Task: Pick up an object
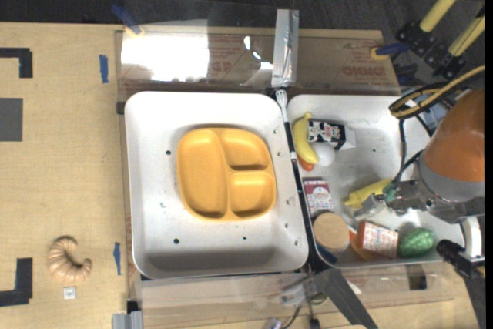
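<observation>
Bins of smooth white plastic sit side by side on the bench. The left bin (146,166) holds a glossy yellow tray (226,171) with three rounded compartments. In the right bin (362,113), all placed relative to that tray: a curved banana (305,145) just right of it, a black-and-white carton (327,133) beyond the banana, a red packet (316,196), a round tan lid (331,230), and a red-labelled bottle (382,239) with green cap farther right. The gripper (383,199) hangs above a yellow object (363,193), just over the bottle; whether its jaws are open or closed cannot be told.
</observation>
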`<state>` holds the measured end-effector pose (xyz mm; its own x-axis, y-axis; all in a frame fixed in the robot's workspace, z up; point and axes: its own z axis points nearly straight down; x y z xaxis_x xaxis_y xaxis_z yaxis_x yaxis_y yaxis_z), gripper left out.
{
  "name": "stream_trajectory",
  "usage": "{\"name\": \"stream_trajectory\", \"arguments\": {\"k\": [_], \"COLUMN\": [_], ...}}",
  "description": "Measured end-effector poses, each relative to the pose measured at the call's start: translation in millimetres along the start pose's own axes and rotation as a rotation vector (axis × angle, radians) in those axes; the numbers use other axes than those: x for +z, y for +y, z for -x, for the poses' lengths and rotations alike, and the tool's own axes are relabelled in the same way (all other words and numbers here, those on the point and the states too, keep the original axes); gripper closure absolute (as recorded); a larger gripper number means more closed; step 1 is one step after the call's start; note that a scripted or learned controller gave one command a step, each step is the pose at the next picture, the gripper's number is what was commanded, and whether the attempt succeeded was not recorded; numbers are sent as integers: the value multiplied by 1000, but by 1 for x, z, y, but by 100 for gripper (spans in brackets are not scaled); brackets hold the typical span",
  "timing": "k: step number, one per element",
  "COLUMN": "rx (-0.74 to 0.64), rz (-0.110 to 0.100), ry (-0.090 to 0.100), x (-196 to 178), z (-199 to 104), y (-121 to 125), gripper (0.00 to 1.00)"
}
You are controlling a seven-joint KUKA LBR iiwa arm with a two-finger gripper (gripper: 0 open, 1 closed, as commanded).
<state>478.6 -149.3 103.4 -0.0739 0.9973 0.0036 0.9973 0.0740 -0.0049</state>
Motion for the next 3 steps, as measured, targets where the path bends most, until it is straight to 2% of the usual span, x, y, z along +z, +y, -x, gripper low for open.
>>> {"name": "stream_trajectory", "arguments": {"k": [1,2,3], "rx": [-72,-73,-170], "rz": [9,13,8], "ry": [-9,-4,-6], "x": [15,-85,-100], "z": [-34,-70,-28], "y": [45,72,110], "gripper": [0,0,0]}}
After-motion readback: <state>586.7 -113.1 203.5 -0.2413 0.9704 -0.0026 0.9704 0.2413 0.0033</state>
